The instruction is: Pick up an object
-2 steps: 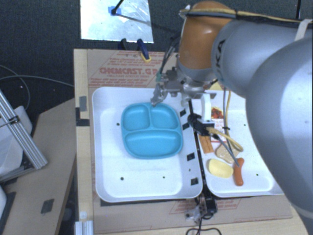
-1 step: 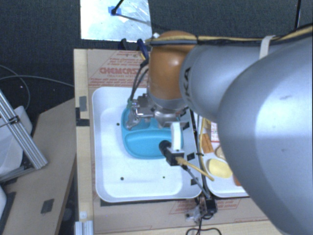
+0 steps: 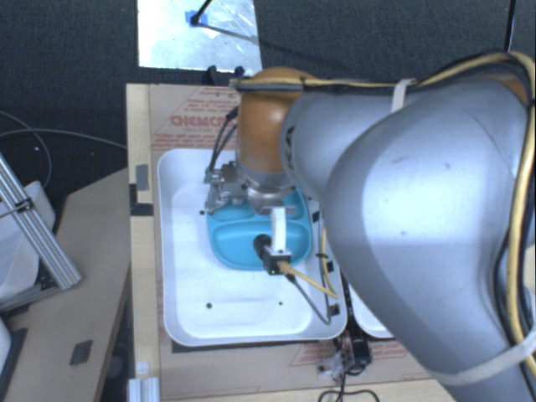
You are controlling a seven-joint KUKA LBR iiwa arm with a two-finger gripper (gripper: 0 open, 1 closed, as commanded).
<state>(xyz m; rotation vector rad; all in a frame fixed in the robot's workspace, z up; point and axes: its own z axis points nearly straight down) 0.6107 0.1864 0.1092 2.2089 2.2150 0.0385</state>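
Camera view: the grey arm [image 3: 410, 216] with its orange band [image 3: 261, 124] comes in from the right and covers most of that half of the scene. The gripper [image 3: 244, 199] hangs at its end, low inside the shallow white left bin [image 3: 180, 258]. Its tip is hidden behind the wrist and its own metal body, so I cannot tell how far open it is or whether it has hold of anything.

Directly under the gripper and reaching out toward the camera lies a turquoise plastic dish-like object [image 3: 236, 243] with a raised rim, resting on the bin floor. Its far edge disappears beneath the gripper and its right side is covered by robot hardware, so the full outline and any contact between the two cannot be made out.

On the near side of the gripper the bin floor is bare white apart from a few tiny dark specks [image 3: 209, 306], too small to identify.

To the gripper's right only a thin sliver of the second white bin [image 3: 375, 329] shows beneath the arm, and its contents are hidden.

Beyond the gripper is brown cardboard with red lettering [image 3: 188, 117], partly cut off by the orange band, and farther back a crinkled silver sheet [image 3: 197, 23].
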